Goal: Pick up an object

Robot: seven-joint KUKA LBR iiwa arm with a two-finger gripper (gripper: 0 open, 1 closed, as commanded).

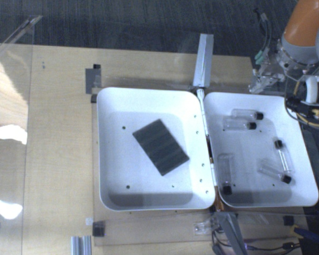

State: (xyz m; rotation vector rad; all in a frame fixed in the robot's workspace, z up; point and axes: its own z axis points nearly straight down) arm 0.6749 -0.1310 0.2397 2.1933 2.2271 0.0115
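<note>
Wooden bench point(53, 158), pale, bearing two shallow white bins side by side, with dark carpet beyond its far edge.

Camera view, items in order:

Left bin point(103, 153): holds one dark ribbed pad point(160, 146), flat on the floor near the middle and turned at an angle to the walls. It touches nothing else.

Right bin point(303, 190): holds several clear tubes with black caps. Two tubes point(243, 119) lie close together near the far wall. One tube point(224, 173) lies along the near left wall, with its cap toward the near corner. Two more tubes point(282, 161) lie toward the right side, near each other at differing angles. Their clear bodies blend into the white floor, so the exact count is uncertain; it appears to be five.

Arm point(308, 20): grey with an orange band, at the upper right, above and beyond the far right corner of the right bin. The gripper point(267, 78) hangs outside the bin, over the bench, well apart from every tube. Cables crowd it, so how wide the jaws stand cannot be told; nothing can be seen between them.

Risks, as judged: no object is yet held. The tubes are round and smooth and may roll or squirt out when the fingers close. A grasp on either close pair may nudge the neighbouring tube. The tube along the wall leaves little room for a finger. The pad lies flat and offers no edge to pinch.
</note>
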